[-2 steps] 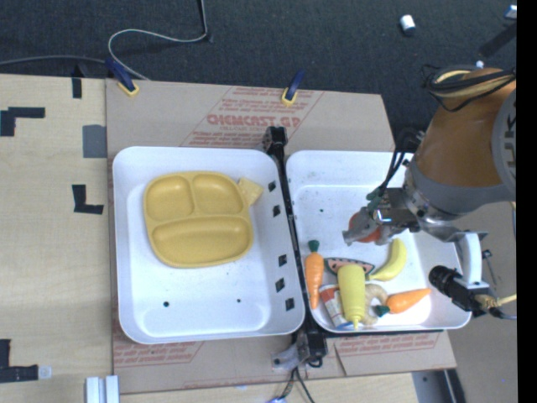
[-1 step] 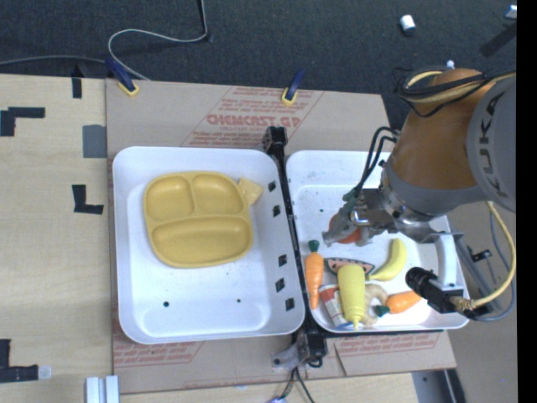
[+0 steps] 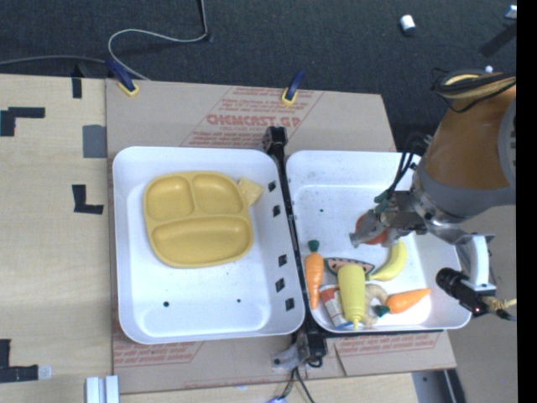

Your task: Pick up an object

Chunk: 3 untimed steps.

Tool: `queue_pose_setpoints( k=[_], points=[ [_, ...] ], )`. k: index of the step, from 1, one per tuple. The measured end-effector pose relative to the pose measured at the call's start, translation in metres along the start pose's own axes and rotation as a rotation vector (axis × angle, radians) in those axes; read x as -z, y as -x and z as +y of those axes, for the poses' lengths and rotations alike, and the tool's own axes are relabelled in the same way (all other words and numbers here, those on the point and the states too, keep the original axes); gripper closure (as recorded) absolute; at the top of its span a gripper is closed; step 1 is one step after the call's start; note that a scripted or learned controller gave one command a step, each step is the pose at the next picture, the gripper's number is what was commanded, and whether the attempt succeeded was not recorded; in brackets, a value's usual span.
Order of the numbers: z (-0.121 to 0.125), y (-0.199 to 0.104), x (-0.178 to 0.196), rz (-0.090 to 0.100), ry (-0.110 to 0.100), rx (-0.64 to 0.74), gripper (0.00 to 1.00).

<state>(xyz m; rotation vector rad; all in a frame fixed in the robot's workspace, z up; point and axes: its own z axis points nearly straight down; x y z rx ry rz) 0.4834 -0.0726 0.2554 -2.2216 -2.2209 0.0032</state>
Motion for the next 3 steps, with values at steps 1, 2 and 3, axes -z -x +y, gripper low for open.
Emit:
queue_pose_setpoints(
  k=[1, 2, 3],
  points=[
    [0.0, -0.063, -0.004, 0.002, 0.0, 0.003, 1.0],
    [0.0, -0.027, 0.007, 0.0, 0.001, 0.001, 1.0],
    [0.0, -0.014, 0.012, 0.001, 0.0, 0.001, 1.0]
  ],
)
